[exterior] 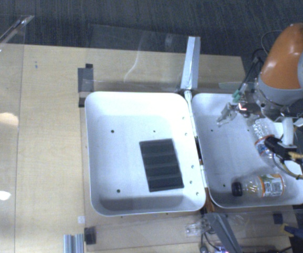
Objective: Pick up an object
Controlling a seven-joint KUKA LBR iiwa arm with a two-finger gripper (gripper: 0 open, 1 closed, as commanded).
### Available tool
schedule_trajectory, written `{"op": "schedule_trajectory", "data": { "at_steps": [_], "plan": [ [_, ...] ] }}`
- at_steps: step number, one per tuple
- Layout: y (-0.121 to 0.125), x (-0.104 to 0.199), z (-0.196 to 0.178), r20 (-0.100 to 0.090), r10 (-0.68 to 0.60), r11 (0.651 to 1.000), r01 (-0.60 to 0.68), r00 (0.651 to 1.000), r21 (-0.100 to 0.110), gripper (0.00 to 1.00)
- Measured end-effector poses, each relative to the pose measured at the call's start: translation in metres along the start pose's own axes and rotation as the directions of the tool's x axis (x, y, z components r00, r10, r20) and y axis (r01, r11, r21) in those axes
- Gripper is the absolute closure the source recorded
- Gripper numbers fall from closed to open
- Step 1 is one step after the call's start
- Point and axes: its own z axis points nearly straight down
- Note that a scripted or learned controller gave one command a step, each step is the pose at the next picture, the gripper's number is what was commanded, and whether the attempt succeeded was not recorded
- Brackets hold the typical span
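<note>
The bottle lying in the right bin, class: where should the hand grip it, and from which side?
Grip the bottle across its labelled middle, coming straight down from above. It lies on its side near the right bin's front wall, cap pointing left, so fingers should close across its width.

1. A pale wooden bench (40,157) fills the near and left part of the scene.
2. Dark grey carpet (140,7) runs along the far side.
3. Clear plastic sheeting (3,104) glints with reflections at the left.
</note>
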Motion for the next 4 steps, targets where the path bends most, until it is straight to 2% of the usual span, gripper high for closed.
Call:
{"op": "schedule_trajectory", "data": {
  "at_steps": [1,2,3,4],
  "plan": [
    [0.006,-0.07,0.021,0.002,-0.004,1.0,0.004,1.0,-0.002,0.0],
    [0.046,-0.111,0.107,0.005,-0.073,0.997,0.073,0.997,-0.008,0.0],
    [0.078,-0.092,0.107,0.005,-0.143,0.99,0.143,0.99,-0.003,0.0],
    [0.027,-0.111,0.107,0.004,-0.253,0.967,0.253,0.967,-0.005,0.0]
  ]
}}
